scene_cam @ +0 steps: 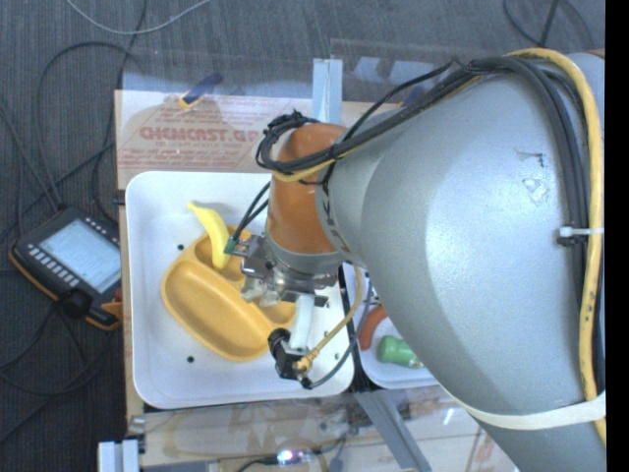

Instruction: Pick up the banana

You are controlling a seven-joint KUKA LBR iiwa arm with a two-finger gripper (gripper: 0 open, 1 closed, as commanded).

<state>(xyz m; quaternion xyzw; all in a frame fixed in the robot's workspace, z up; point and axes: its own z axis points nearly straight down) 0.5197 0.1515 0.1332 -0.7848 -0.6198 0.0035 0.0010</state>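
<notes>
you cannot tell the gripper (263,285) state. centre it on the curved yellow banana (209,226), at 12 o'clock of the yellow plastic bowl (210,313).

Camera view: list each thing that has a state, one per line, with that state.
Banana: lying in the left bin, partly hidden by the arm's wrist.
Yellow bowl: lying in the left bin, beside the banana.
Left bin: holds the banana and bowl.
Green thing: lying in the right bin.
Handheld screen: on the floor, lit.
</notes>
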